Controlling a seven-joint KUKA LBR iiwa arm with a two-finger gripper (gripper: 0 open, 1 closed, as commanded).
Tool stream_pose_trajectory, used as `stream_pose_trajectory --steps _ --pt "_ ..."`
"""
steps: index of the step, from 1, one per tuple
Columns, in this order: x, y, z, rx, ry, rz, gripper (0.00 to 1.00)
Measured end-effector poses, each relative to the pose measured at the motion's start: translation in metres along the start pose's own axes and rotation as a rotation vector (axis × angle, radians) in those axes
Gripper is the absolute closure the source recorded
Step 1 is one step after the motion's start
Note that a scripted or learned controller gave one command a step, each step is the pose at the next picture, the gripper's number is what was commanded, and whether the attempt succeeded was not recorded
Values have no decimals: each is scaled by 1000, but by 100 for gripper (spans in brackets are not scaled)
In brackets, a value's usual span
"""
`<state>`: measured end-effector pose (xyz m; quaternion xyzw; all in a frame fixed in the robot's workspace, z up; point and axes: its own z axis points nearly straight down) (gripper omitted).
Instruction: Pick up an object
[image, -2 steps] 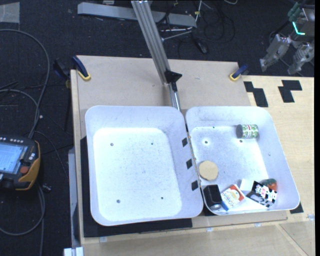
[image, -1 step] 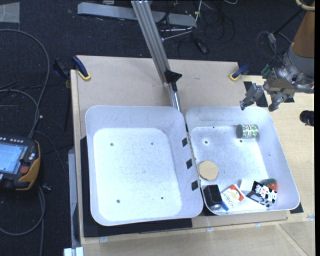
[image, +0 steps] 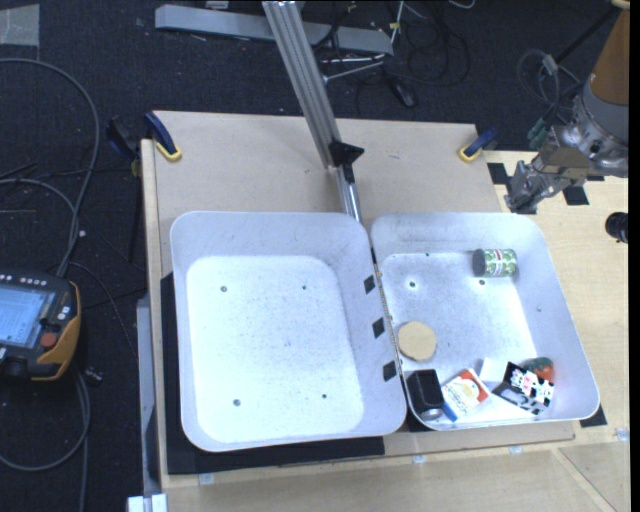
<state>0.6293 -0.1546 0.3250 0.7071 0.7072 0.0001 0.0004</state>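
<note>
My gripper (image: 522, 192) hangs at the upper right, above the bench just beyond the far right corner of the right bin (image: 560, 300); nothing shows between its fingers. Inside the right bin a small green can (image: 495, 262) lies on its side near the far wall. A round tan disc (image: 417, 341) rests near the bin's left wall. Along the near wall sit a black block (image: 425, 390), an orange and white packet (image: 464, 390), and a black-and-white patterned box (image: 527, 386) with an orange and green item (image: 541, 368) beside it.
The left bin (image: 200, 250) lies beside the right one. A slanted aluminium post (image: 312, 85) rises from the back between the bins. Yellow-blue clamps (image: 160, 135) (image: 476, 146) grip the bench's far corners. A teach pendant (image: 35, 325) lies on the floor at left.
</note>
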Motion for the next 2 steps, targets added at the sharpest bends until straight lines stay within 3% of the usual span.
stream_pose_trajectory --steps 1,2 --pt "136 -4 -54 -2 2 -7 100" --pt "209 -3 -65 0 2 -6 100"
